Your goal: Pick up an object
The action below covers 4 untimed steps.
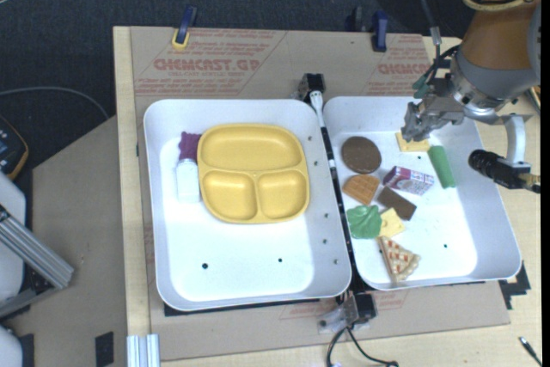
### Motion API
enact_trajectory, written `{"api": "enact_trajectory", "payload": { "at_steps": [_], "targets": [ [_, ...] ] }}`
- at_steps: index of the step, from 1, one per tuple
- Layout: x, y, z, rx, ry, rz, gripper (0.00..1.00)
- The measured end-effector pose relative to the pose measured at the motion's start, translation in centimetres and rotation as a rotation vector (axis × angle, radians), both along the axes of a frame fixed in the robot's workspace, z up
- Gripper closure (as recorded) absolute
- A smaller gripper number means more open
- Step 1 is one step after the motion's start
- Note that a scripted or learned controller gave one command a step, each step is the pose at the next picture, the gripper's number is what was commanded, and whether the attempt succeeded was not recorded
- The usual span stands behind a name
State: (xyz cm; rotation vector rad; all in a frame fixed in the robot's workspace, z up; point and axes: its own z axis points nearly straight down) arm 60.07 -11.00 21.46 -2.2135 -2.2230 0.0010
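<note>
Two shallow white bins sit side by side on a cardboard-covered bench (258, 56), which keeps the loose items corralled within the arm's reach. The left white bin (249, 271) carries a yellow three-compartment plastic tray (253, 172), with a small white bottle (186, 182) and a purple item (189, 143) tucked against the tray's left side. The right white bin (481, 228) holds a scatter of toy food in the centre-right of the frame: a round brown disc (361, 154), a tan wedge (361, 188), a green leaf-shaped piece (364, 222), a pizza-slice piece (399, 259), a green cylinder (442, 166) and a small pale yellow block (414, 145). The grey arm's gripper (418, 126) hangs low over the bin's upper edge, presumably placed for a descent on the nearest item. The pale yellow block lies just below and touching or nearly touching the tip; whether it is gripped, and whether the grasping parts are spread or closed, cannot be told.
</note>
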Motion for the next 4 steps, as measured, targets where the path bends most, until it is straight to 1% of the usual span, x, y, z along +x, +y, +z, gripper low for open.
{"api": "enact_trajectory", "payload": {
  "at_steps": [1,2,3,4],
  "targets": [
    [-4.4,4.4,0.9,0.001,0.0,-0.001,1.0],
    [-7.2,6.1,0.0,-0.001,0.001,-0.003,1.0],
    [-6.7,6.5,2.0,-0.003,-0.007,-0.003,1.0],
    [-6.7,5.7,1.9,-0.003,-0.006,-0.004,1.0]
  ]
}}
